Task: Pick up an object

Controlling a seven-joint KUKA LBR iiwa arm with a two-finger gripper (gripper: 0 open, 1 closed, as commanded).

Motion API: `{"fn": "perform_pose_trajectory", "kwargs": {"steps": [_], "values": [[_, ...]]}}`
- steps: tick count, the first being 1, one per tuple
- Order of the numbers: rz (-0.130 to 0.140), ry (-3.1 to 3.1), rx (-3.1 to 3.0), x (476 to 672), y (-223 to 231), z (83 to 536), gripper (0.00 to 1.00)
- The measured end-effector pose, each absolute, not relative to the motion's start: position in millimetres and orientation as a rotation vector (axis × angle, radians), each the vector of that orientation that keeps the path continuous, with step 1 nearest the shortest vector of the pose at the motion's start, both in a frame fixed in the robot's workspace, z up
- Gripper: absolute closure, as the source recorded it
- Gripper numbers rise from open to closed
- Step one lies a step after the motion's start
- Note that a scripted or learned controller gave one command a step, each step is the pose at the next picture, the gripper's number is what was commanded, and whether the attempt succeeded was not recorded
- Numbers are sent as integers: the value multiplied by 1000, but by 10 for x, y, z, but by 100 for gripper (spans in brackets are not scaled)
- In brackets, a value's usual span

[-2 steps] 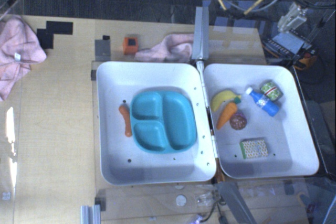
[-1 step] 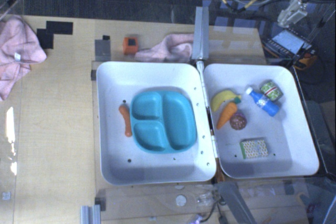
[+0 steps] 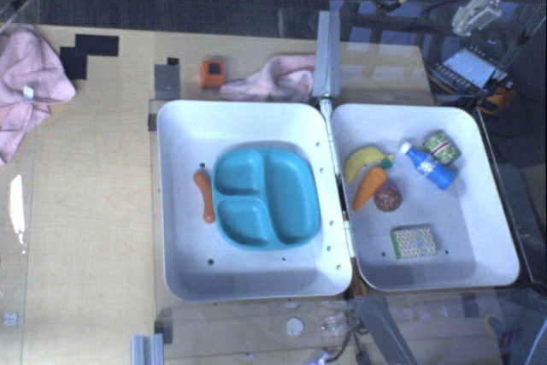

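Two shallow white bins are sitting side by side on the desk (image 3: 85, 252). The left bin (image 3: 179, 269) is holding one blue divided tray (image 3: 265, 197) with three compartments, and one thin orange sausage-like piece (image 3: 205, 195) is lying just left of the tray, apart from it.

The right bin (image 3: 487, 261) is holding six small things. One yellow banana (image 3: 363, 159) is lying at the far left of that bin, and one orange carrot (image 3: 369, 186) is lying just near of it, seemingly touching it. One dark red round piece (image 3: 388, 197) is sitting right beside the carrot's lower end. One blue bottle (image 3: 427, 167) is lying tilted toward the far right, and one small green can (image 3: 442, 148) is sitting just beside the bottle's far end. One flat green-edged sponge-like pad (image 3: 414, 242) is lying alone toward the near side, well apart from the rest.

The hand (image 3: 477, 10) is hanging at the far right, beyond the bins and well apart from every object; whether its fingers are spread or pressed together cannot be told. Two pink cloths are lying on the desk: one (image 3: 30, 85) at the far left, one (image 3: 272, 79) just beyond the left bin, beside one small orange block (image 3: 212, 73).
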State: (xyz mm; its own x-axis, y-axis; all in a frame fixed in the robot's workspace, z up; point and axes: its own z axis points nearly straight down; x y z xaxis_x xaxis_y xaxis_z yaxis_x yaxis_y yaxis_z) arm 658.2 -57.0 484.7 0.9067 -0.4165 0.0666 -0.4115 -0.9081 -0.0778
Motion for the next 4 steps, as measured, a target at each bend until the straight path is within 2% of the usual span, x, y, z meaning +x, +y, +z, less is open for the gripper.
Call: {"fn": "perform_pose_trajectory", "kwargs": {"steps": [4], "values": [[-196,651,-2957,6693,-542,5292,100]]}}
